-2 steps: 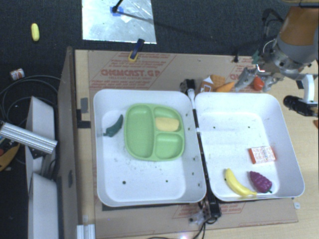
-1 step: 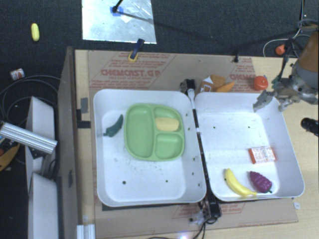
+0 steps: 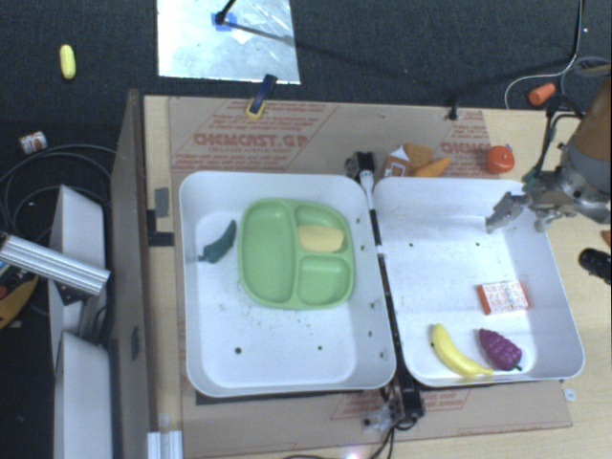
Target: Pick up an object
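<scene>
In the right bin (image 3: 449,247) lie a yellow banana (image 3: 457,352), a purple fruit (image 3: 500,349) beside it at the front, and a small orange-and-white packet (image 3: 503,296). The left bin (image 3: 210,352) holds a green divided plate (image 3: 287,256) with a pale yellow block (image 3: 320,237) in its upper right compartment. A dark green vegetable (image 3: 218,242) lies left of the plate. My gripper (image 3: 524,218) hangs over the right bin's far right corner, open, with nothing between its fingers. It is well above the packet in the view and apart from all the objects.
Behind the bins on the cardboard sit an orange toy (image 3: 421,163) and a red-orange ball (image 3: 499,159). A black hinge strip (image 3: 375,247) runs between the two bins. Cables and metal parts lie off the bench to the left.
</scene>
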{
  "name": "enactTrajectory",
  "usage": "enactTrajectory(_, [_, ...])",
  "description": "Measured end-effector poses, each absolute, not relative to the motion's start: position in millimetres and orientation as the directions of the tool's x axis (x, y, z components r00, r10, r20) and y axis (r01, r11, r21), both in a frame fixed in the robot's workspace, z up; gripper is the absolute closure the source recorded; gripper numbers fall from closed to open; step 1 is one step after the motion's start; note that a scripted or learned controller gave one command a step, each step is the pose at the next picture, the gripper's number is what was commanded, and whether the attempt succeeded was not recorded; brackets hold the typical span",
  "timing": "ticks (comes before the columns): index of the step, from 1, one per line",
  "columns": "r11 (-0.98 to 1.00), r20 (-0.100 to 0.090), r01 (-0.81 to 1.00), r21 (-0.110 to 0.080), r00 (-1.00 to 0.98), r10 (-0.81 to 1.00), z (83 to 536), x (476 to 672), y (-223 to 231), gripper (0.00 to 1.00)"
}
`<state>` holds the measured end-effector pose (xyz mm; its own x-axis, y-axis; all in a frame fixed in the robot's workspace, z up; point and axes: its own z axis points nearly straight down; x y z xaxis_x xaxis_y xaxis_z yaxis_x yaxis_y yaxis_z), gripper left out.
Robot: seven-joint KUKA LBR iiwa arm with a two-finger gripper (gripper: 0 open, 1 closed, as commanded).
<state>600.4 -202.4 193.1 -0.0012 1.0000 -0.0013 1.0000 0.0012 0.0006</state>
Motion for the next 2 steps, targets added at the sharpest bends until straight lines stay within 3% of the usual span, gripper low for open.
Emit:
enactTrajectory(1, [0.0, 0.0, 1.0, -0.002, 0.0, 1.0, 179.6, 563.3, -206.7, 0.0])
enactTrajectory(2, [0.002, -0.009, 1.0, 0.014, -0.001, 1.0, 84.4, 549.9, -201.7, 0.0])
